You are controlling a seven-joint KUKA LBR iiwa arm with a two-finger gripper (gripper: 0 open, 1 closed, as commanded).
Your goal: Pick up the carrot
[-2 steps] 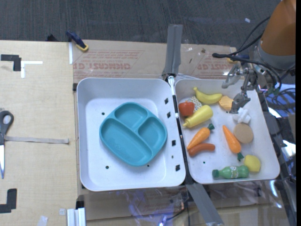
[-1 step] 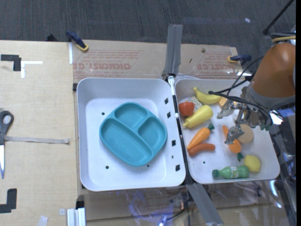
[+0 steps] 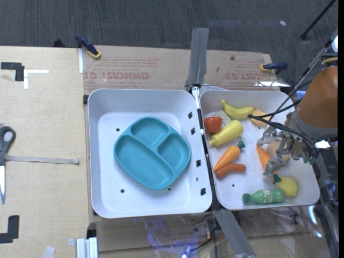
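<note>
The carrot (image 3: 227,157), orange with a small green top, lies at a slant in the left half of the right bin (image 3: 236,198). Just below it is a red-orange sausage-shaped piece (image 3: 231,169). My gripper (image 3: 272,169) hangs over the right part of the same bin, well to the right of the carrot. It is close beside an orange wedge-shaped piece (image 3: 262,157), and the arm's wrist hides part of that piece.
The right bin also holds a banana (image 3: 237,110), a red tomato (image 3: 213,124), a yellow corn-like piece (image 3: 227,133), a lemon (image 3: 288,186) and a green bottle (image 3: 263,197). A blue divided plate (image 3: 152,152) lies in the left bin (image 3: 102,198).
</note>
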